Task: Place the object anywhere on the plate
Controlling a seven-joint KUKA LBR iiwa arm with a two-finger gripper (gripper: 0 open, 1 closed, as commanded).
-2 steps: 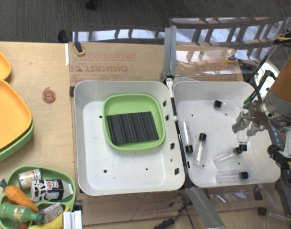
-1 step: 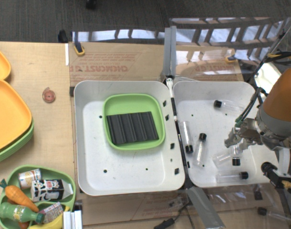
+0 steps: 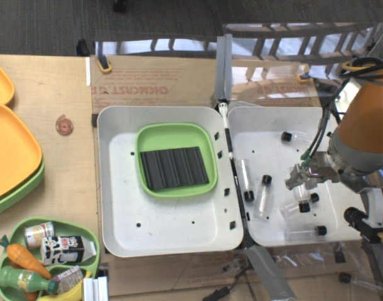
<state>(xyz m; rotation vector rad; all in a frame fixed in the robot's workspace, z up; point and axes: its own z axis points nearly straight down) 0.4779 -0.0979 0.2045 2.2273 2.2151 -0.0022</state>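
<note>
The green plate (image 3: pixel 176 160) sits in the left bin (image 3: pixel 116 231) with a dark ribbed slab (image 3: pixel 177 167) lying on it. In the right bin (image 3: pixel 273 234), to the right of the plate, several clear vials with black caps (image 3: pixel 265 192) lie scattered. The gripper (image 3: pixel 302 179) hangs low over these vials, farther right from the plate. Finger state: cannot be determined from this angle.

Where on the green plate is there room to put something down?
The green plate has a dark ribbed mat covering its middle. Bare room remains along the rim strip above the mat. The right bin is crowded with small tubes near the tool.
</note>
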